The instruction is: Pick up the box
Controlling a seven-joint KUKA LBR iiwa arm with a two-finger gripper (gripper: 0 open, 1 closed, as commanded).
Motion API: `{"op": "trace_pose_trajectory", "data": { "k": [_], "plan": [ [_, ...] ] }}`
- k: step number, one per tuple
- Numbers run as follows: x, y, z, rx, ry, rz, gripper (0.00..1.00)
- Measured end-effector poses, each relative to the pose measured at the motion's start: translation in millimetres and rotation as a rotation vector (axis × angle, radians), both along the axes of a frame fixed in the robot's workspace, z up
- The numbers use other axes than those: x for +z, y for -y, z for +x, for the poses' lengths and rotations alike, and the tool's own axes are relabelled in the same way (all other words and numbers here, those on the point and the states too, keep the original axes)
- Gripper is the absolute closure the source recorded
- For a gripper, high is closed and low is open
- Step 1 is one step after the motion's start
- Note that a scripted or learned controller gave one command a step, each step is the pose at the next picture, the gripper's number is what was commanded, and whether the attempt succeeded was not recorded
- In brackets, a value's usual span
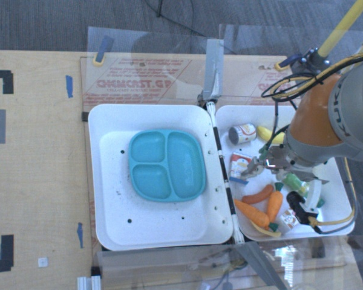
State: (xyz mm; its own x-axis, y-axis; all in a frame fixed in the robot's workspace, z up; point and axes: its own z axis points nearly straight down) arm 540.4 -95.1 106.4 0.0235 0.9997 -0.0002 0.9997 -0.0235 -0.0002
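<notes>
The box [239, 167] is a small red and white carton lying in the right bin [345, 219], close to its left wall. My gripper [258, 165] hangs low over that bin, just right of the box and almost touching its right edge. It is open, and nothing sits between its fingers. The grey wrist with the orange band [311, 122] reaches in from the upper right and hides part of the bin behind it.
A silver can [242, 133] and a yellow banana [267, 133] lie behind the box. Two orange carrots [261, 205], a green item [293, 182] and small packets fill the front of the right bin. The left bin [106, 180] bears a teal divided plate [167, 165].
</notes>
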Motion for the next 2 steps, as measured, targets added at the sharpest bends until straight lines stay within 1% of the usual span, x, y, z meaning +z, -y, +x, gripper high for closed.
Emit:
{"op": "trace_pose_trajectory", "data": {
  "k": [1, 2],
  "plan": [
    [-15, 7, 54, -0.215, 0.010, 0.000, 0.00],
    [-3, 3, 59, -0.210, 0.020, 0.004, 1.00]
  ]
}}
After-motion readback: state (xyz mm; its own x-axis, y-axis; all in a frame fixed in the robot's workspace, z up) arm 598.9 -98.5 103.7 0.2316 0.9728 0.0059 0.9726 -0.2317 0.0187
